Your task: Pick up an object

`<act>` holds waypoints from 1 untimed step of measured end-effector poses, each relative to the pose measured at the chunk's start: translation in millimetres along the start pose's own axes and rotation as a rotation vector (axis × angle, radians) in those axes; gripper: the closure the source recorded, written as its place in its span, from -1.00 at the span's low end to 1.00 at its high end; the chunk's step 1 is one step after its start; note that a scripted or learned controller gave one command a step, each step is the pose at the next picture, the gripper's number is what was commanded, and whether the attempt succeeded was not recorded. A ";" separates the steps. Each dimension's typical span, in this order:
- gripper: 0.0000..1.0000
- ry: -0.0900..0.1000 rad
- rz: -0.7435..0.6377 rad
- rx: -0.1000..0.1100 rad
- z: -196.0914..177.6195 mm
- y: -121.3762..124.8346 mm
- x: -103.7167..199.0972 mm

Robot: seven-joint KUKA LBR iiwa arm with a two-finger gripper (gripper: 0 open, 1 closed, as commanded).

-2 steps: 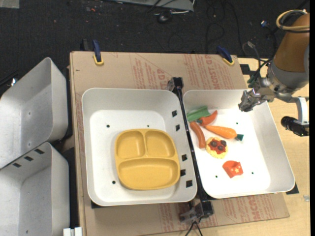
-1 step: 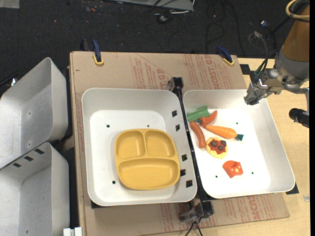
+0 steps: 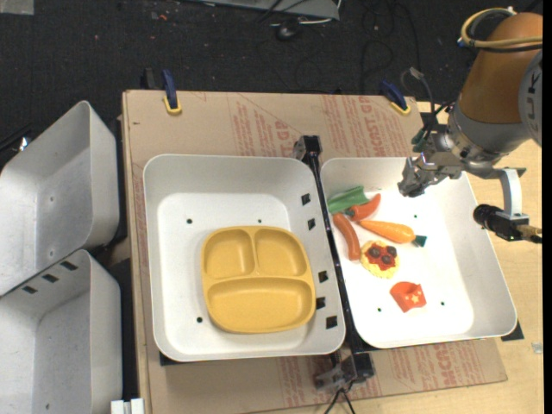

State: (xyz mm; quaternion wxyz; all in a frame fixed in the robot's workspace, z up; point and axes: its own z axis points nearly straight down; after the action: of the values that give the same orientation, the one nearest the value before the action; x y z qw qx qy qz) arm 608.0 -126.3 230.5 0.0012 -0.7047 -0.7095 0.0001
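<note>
gripper [image 3: 416, 183], jaw state cannot be told, poised over the right bin [image 3: 483, 257] near its far edge; toy food untouched, carrot [image 3: 390, 229] nearest; judged step: approach, next calling for descent onto one piece.

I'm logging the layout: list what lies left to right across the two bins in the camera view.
Yellow tray in the left bin → sausage → carrot → red piece → gripper above the right bin.
</note>
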 end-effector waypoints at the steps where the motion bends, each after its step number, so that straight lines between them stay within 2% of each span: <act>1: 1.00 0.000 0.000 0.000 0.6 -19.4 58.4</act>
State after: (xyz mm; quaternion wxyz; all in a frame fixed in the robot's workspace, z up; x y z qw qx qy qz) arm 588.1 -68.1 230.0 0.0012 -0.7048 -0.7094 0.0002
